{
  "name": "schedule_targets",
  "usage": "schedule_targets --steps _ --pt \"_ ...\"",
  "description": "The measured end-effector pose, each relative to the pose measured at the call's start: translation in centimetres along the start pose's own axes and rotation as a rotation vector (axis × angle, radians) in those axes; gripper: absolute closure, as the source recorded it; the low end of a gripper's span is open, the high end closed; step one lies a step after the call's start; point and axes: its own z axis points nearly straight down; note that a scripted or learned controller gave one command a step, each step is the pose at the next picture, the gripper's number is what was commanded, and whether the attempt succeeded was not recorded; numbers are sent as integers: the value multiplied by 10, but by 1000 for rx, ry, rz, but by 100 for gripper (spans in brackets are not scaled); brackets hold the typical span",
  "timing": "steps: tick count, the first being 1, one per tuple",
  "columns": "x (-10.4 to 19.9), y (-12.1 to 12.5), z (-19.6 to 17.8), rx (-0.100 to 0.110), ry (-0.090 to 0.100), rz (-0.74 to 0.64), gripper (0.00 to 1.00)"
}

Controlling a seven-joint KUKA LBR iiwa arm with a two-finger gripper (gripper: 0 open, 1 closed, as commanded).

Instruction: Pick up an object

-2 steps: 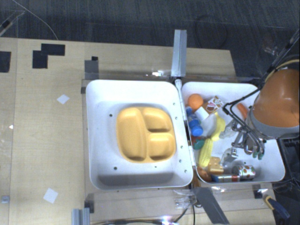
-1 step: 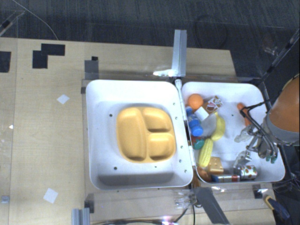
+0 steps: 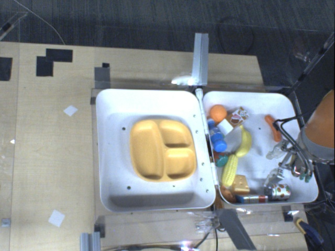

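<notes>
Plastic-looking yellow corn cob (image 3: 230,171) by the right white bin's (image 3: 256,99) left wall seems light, stiff, slippery; grab mid-length, gripper (image 3: 276,179) jaws unclear.

Bench (image 3: 47,161): pale wood-look top, matt, fine grain. 2 bins (image 3: 112,192): white plastic, smooth, slight sheen. Yellow divided tray (image 3: 161,149): smooth plastic, soft gloss. Banana (image 3: 244,143) and corn cob (image 3: 230,170): toy plastic, the corn bumpy. Orange ball (image 3: 218,112): matt. Post (image 3: 200,59) behind the bins: brushed metal. Pincer (image 3: 280,179): bare shiny metal. Floor (image 3: 157,9): dark ribbed carpet.
</notes>
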Motion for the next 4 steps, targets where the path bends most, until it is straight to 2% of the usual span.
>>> schedule_targets --steps 1,2,3,4 --pt "-54 44 23 -1 0 283 0" --pt "-68 12 27 -1 -2 796 0" --pt "-66 29 27 -1 -6 437 0" --pt "-137 111 26 -3 -1 706 0"
